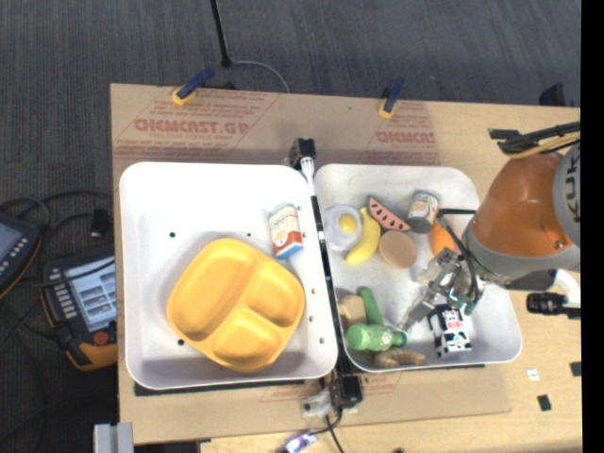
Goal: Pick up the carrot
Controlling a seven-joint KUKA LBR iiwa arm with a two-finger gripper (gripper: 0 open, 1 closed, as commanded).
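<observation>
Left bin (151, 206): I see a yellow divided tray (236, 302) lying in its near half, and a small red-and-white carton (286, 230) beyond the tray, close to the wall shared with the right bin.
Right bin (396, 176): I count a fried egg (343, 223), a banana (364, 241) just beside it, a watermelon slice (385, 213), a small can (423, 208), a tan round piece (398, 249), a green bottle (370, 336) toward the near wall, and a black-and-white carton (453, 331) in the near corner on the arm's side.
Carrot (442, 236): lies in the right bin, just past the can toward the arm, partly hidden under the wrist.
Arm: enters over the right bin's outer wall; the orange band (519, 217) sits above the carrot's end.
Gripper (444, 293): low over the bin floor between the tan round piece and the black-and-white carton, near the carrot but apart from it. I cannot tell how far it is parted; I see nothing gripped.
</observation>
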